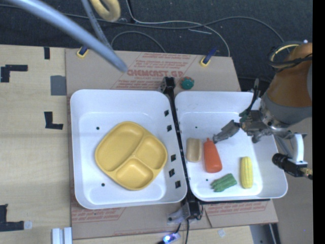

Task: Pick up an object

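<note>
Step in hand: approach, nothing lifted yet. My claw (219, 136) hangs low in the right bin (269, 189), just above the orange carrot (212, 156); whether it is wide or narrow I cannot tell.

Candidates, right bin: carrot, smooth, tapered plastic; beige bread piece (193, 149), blunt and matte, beside it; yellow corn cob (246, 172), ridged; green pod (224, 182), lumpy.

Left bin (81, 136): yellow divided plate (131, 155), glossy, three wells.

Next move, as I judge it: descend squarely over the carrot and close across its narrow width.
</note>
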Tool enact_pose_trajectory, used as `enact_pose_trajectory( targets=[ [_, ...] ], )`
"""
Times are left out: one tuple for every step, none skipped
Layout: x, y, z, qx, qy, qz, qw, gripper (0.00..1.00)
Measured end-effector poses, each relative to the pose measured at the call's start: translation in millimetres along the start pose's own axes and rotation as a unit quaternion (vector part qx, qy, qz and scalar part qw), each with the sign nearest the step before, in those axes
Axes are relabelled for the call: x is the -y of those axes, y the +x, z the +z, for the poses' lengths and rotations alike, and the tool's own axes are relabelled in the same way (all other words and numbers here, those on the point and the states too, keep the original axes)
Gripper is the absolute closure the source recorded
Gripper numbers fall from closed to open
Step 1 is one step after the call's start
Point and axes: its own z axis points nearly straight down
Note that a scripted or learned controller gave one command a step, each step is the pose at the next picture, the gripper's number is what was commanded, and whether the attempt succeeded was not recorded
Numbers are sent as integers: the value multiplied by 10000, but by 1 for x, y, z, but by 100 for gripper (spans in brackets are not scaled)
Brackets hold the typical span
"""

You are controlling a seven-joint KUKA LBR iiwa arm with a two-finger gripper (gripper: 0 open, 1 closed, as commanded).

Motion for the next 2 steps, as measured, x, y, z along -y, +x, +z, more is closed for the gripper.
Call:
enact_pose_trajectory(
  targets=[
    [-2, 0, -5, 9, -50, -13, 10000, 0],
    [3, -3, 40, 9, -28, -8, 10000, 0]
  ],
)
